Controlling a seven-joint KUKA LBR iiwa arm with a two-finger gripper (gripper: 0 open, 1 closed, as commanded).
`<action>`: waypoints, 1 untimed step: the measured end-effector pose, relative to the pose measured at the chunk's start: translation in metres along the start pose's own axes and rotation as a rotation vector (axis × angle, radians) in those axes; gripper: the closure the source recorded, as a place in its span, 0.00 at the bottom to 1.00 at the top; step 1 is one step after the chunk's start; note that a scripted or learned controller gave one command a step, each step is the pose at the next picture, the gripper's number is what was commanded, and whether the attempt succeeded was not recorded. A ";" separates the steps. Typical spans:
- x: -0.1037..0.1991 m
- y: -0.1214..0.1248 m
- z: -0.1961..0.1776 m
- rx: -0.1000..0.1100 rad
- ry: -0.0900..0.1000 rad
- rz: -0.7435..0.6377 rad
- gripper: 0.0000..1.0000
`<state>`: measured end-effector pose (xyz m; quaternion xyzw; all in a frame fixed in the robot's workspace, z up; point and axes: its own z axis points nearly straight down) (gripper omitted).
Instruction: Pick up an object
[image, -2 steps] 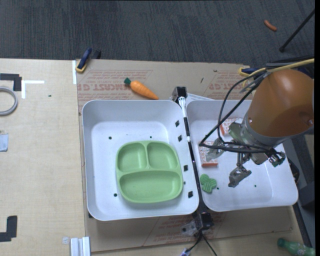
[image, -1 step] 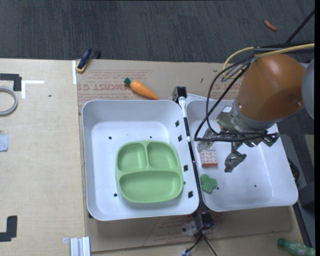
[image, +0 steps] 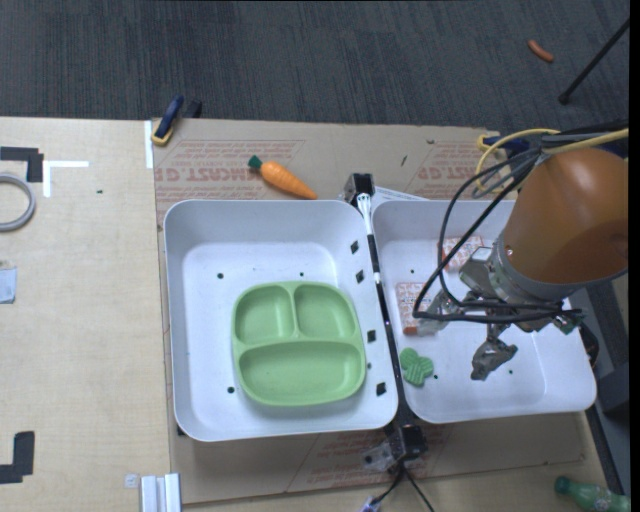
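My gripper (image: 492, 360) hangs low over the right bin (image: 520, 400), near its front middle, below the arm's orange band (image: 578, 215). A small green leafy toy (image: 415, 367) lies in the right bin by the left wall, to the left of the gripper and apart from it. A red-and-white printed packet (image: 411, 299) lies further back by the same wall. Another red-and-white piece (image: 460, 250) is partly hidden behind the arm's cables. A green divided plate (image: 298, 343) rests in the left bin (image: 190, 300).
An orange toy carrot (image: 283, 177) lies on the cardboard behind the left bin. A blue clip (image: 168, 118) sits at the cardboard's far left corner. A green bottle (image: 590, 492) lies at the bottom right. Black cables (image: 455, 215) loop beside the wrist.
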<state>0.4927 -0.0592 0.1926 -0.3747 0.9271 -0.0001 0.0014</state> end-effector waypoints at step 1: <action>-0.056 -0.052 0.000 0.001 -0.001 0.041 0.00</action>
